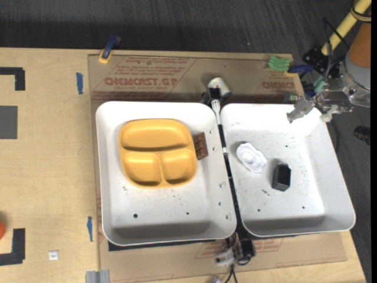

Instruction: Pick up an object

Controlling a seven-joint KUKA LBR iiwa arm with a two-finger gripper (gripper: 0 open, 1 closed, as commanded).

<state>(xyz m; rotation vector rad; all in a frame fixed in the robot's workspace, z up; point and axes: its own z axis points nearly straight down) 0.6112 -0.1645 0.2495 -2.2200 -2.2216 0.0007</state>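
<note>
Gripper [299,109]: we see it above the right bin's [336,175] far right corner; can't tell its state, nothing visibly held.
Nearby: white crumpled obj [251,157] beside black block [282,177], both in right bin, well apart from gripper.
Left bin [112,205]: yellow divided tray [158,152], small brown piece [199,145] touching its right edge.

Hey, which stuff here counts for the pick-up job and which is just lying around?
For the job:
- yellow divided plastic tray
- small brown block
- white crumpled object
- small black block
- gripper

Lying about:
- blue clamp
- green clamp
- blue tape marks
</note>
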